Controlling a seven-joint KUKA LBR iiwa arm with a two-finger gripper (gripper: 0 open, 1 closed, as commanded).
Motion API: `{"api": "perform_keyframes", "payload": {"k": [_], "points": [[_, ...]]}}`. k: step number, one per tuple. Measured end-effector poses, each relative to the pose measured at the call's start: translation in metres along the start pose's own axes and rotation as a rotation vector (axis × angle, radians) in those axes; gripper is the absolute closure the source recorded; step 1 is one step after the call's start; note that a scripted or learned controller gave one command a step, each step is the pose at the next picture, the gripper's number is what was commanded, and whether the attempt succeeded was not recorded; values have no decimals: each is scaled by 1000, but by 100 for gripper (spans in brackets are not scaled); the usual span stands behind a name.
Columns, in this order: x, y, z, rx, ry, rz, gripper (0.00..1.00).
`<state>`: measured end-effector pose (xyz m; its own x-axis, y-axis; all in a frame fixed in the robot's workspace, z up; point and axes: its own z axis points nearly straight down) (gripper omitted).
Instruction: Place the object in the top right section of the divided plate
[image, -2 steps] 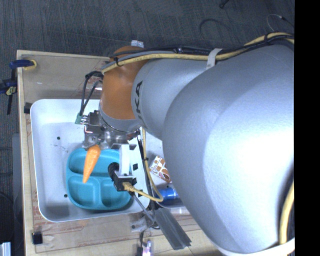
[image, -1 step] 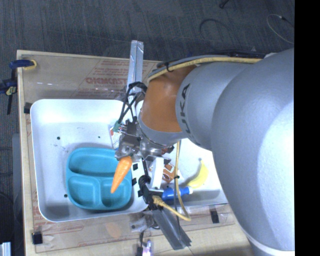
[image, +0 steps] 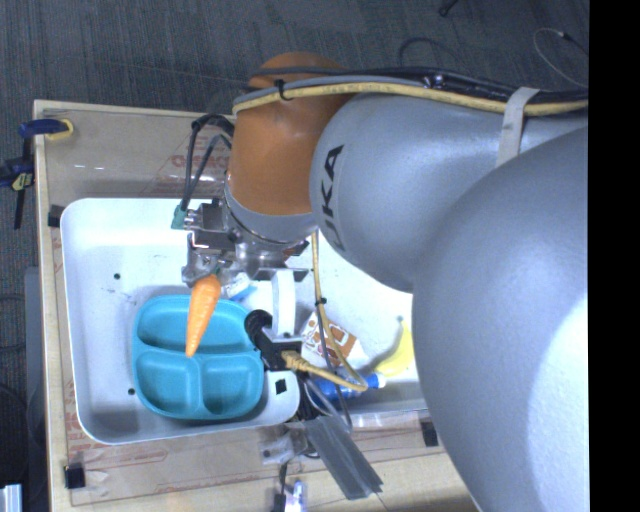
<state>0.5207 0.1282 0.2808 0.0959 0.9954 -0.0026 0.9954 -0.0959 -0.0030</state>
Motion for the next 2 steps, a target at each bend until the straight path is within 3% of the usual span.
{"api": "perform_keyframes", "payload": {"k": [1,2], "points": [[-78,-12,10,3,-1,31,100],[-46,-38,4,3,0,-79,100]]}}
